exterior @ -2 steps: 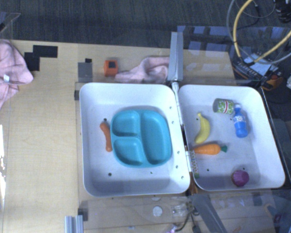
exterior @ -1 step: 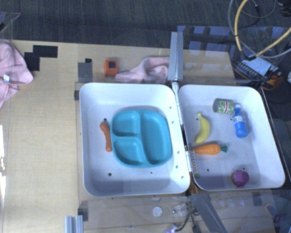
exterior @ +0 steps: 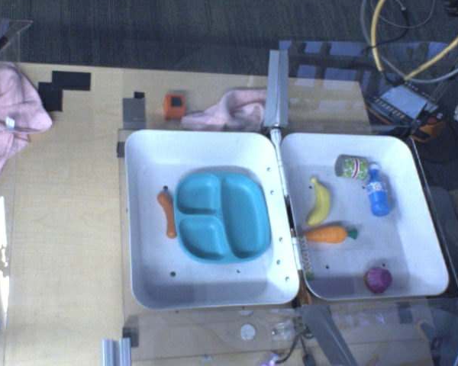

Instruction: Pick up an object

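The right bin (exterior: 420,204) holds a yellow banana (exterior: 319,201), an orange carrot (exterior: 328,235), a blue bottle (exterior: 378,193), a small green-labelled can (exterior: 353,167) lying on its side and a purple round fruit (exterior: 378,280). In the left bin (exterior: 145,174) lies a blue divided plate (exterior: 220,216) with a thin orange sausage-like piece (exterior: 168,213) to its left.
A pink cloth (exterior: 227,111) lies behind the bins beside a grey upright post (exterior: 273,90). Another pink cloth (exterior: 11,117) sits at the far left. A small orange block (exterior: 174,105) and black pieces (exterior: 65,86) rest on the wooden bench. Yellow cables (exterior: 412,52) loop at the upper right.
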Available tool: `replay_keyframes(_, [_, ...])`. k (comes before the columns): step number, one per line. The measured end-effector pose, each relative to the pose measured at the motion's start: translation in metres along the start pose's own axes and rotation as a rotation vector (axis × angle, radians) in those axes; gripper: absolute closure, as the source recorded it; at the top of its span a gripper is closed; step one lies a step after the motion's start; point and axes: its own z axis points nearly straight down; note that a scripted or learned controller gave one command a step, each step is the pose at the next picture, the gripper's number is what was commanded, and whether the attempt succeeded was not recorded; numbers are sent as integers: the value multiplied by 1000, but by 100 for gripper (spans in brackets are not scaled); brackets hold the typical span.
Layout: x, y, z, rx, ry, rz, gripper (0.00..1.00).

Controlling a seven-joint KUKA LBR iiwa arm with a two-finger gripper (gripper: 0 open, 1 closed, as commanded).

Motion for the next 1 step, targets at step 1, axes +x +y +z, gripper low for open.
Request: replay_keyframes(1, [3,-4,-11,13,11,-1,100])
